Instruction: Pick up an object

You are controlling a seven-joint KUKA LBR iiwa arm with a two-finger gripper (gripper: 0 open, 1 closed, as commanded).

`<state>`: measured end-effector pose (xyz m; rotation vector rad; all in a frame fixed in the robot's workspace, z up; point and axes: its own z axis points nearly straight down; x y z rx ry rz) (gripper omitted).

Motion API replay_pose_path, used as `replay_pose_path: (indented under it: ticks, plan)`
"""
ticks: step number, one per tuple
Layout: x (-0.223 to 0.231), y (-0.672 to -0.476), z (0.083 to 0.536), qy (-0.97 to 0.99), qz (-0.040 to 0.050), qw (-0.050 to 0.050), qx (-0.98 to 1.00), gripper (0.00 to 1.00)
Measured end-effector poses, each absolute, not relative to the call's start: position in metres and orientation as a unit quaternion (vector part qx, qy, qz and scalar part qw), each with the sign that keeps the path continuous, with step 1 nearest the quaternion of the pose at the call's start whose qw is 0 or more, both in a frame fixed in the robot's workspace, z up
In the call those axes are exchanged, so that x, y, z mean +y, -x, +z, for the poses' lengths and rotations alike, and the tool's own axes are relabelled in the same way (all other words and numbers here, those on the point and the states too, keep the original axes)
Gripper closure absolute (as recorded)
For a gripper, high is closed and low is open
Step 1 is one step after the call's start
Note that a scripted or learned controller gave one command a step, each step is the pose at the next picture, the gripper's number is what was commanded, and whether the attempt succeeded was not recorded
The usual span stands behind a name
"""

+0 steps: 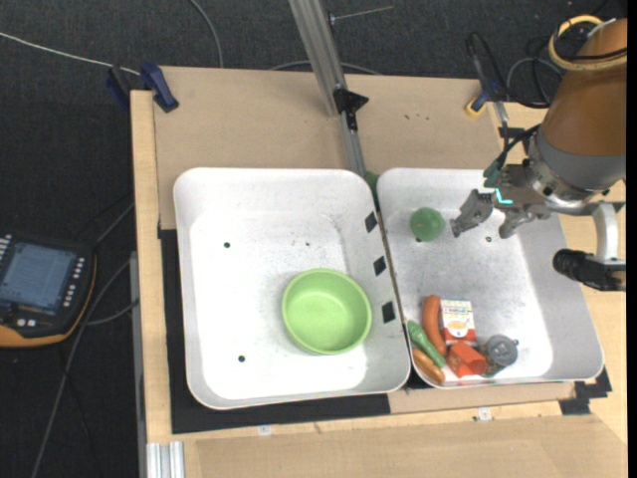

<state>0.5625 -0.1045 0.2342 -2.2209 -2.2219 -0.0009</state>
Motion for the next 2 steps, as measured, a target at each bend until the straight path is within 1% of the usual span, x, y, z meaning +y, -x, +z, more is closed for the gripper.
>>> replay_pose_path:
  ticks: [1,2]
  plan:
    - [-0.105,-0.563,0.234,0.707,-0.0002,0.000,-0.707,0.00]
    - [-0.110,-0.567,0.188,0.707,0.0011,0.001,-0.707,0.00]
